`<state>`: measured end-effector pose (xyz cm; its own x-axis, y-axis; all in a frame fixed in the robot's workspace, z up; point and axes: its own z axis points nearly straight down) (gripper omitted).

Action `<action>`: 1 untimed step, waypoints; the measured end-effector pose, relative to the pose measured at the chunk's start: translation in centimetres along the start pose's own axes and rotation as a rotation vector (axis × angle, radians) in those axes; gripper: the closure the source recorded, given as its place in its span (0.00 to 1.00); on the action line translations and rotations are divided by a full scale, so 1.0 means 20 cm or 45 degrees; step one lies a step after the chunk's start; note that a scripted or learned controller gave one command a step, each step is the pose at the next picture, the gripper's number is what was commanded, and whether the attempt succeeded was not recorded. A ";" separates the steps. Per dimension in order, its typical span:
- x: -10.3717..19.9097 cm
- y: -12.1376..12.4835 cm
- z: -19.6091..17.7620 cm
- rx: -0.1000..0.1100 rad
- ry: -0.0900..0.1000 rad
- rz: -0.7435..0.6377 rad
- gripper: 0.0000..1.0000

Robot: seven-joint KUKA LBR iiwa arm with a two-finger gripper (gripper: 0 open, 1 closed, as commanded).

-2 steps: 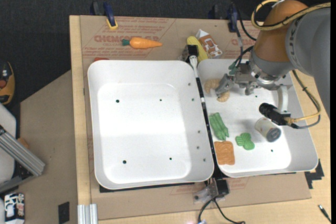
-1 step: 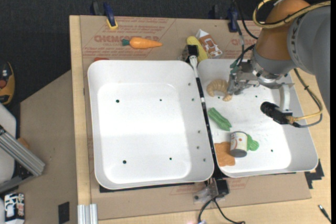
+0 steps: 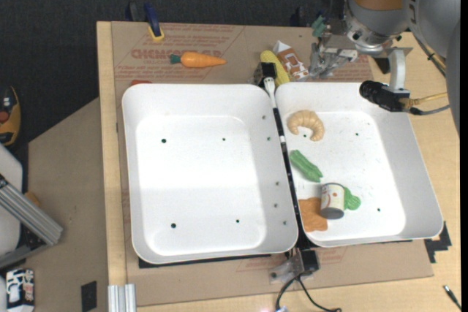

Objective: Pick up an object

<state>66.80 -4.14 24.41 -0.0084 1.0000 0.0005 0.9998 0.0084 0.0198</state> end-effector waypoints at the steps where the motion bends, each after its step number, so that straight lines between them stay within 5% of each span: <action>1: -0.02 -0.02 -0.01 0.018 -0.003 0.008 1.00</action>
<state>66.44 -4.59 24.51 -0.0024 1.0000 -0.0014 1.0000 0.0024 0.0055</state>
